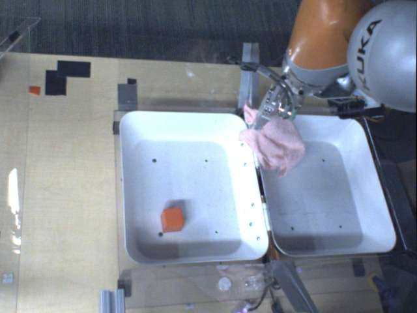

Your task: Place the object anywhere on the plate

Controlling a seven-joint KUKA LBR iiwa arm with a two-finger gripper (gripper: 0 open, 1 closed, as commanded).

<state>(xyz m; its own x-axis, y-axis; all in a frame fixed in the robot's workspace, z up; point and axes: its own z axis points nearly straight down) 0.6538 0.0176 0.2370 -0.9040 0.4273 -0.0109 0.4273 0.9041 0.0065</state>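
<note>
a pink cloth (277, 146) is seen pinched between the fingers of the gripper (266, 120), hanging over the seam between the left bin (189, 250) and right bin (374, 240), and should be kept clamped until carried over.

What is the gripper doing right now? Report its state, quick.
Gripper: shut on the pink cloth, which hangs from it over the seam between the left bin and the right bin.

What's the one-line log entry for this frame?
hand: holding pink cloth | cloth: hanging over bins' divide | orange block: left bin
</note>
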